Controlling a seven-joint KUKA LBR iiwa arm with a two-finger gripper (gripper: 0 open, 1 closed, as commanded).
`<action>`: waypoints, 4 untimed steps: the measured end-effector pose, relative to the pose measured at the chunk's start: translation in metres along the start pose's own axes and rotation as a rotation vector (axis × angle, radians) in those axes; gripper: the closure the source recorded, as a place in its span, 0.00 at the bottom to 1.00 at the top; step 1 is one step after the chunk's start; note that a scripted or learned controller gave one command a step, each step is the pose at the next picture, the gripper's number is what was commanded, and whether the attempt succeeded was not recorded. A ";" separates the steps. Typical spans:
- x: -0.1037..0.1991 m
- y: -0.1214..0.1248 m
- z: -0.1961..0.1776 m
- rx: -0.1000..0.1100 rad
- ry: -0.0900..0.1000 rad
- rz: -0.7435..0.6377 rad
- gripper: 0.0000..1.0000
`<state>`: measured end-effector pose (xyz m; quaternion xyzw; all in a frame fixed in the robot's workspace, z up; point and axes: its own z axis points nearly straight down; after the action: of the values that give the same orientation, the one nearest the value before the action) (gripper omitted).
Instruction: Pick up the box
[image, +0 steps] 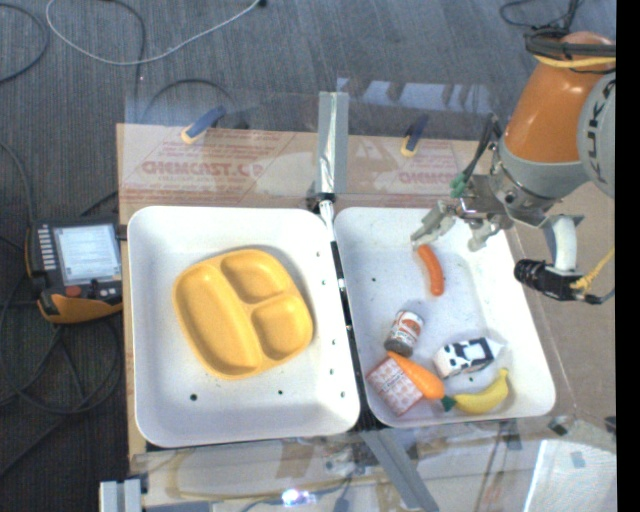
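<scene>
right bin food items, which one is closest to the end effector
The orange sausage, lying alone in the upper part of the right bin, just below the end effector. The carrot and banana sit clustered at the bin's near end.

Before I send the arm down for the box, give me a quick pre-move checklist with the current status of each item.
1. Box located: ok, at the near edge of the right bin.
2. Box top clear: not ok, the carrot lies across its corner.
3. Gripper free of load: ok, fingers spread, nothing between them.
4. Gripper above the box: not ok, it hovers at the bin's far end, near the sausage.
5. Room beside the box: not ok, the can and the carrot crowd it.
6. Box's grip width fits: cannot tell.
</scene>
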<state>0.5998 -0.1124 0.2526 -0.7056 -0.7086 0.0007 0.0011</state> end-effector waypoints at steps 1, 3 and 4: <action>-0.013 -0.032 0.155 -0.001 0.001 0.073 0.00; -0.056 0.069 0.151 -0.002 -0.003 0.186 0.00; 0.009 0.031 0.162 -0.011 -0.005 0.216 0.00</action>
<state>0.6306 -0.1036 0.0901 -0.7779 -0.6283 -0.0014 -0.0045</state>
